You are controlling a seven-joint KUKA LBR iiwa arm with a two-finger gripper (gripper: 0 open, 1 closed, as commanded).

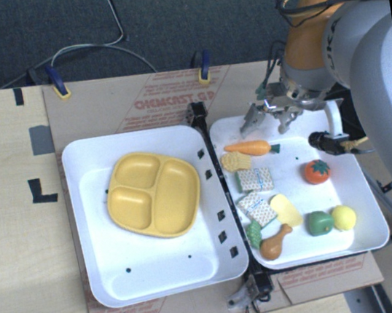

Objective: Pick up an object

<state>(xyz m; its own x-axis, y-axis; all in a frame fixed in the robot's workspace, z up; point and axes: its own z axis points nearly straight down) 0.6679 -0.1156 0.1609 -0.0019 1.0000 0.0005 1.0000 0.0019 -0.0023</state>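
Gripper (270, 118) hangs over the far edge of the right bin (364, 240), fingers (252, 117) spread apart w/ nothing between them; one finger points down-left, the other (284, 122) sits to its right; wrist and grey arm w/ orange band (311, 19) rise behind, toward the top right. Just below the fingers lies a carrot (248, 148), lengthwise across the bin, green tip to the right, not touching the fingers; under it, left, a yellow waffle-like piece (235, 161); then a pale checked block (256, 179) and a second checked block (258, 210) w/ a pale yellow wedge (286, 211) beside it. Further out, near edge: a green piece (253, 235), a drumstick (276, 242), a green pepper (319, 223) and a lemon (344, 218) side by side. Right of the fingers and lower, a tomato (316, 171) alone. Well left of the fingers, the left bin (97, 278) holds a yellow divided plate (153, 193); two clamps (59, 85) at the bench's far edge.
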